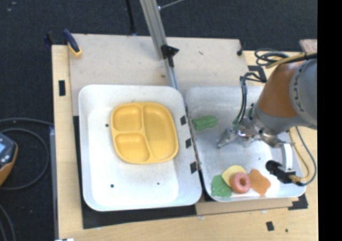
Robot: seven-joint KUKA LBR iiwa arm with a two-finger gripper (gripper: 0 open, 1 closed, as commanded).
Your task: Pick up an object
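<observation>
Gripper (228, 137) over right bin (214, 98) centre, jaws' state unclear; best drop straight onto green block (204, 123) nr left wall; avoid food cluster (240, 181) at front edge.

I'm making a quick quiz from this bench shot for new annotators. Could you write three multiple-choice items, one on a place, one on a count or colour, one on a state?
1. Where does the yellow tray lie?
A. in the left bin
B. in the right bin
C. on the bare bench

2. How many compartments does the tray have?
A. two
B. three
C. five

3. How does the gripper stand to the green piece?
A. it clamps the piece
B. it rests on top of it
C. it is apart from it, to the piece's right

Answers:
1. A, the tray sits inside the left bin.
2. B, two smaller wells on its left and one long well on its right.
3. C, bare floor of the right bin shows between the piece and the gripper.
</observation>
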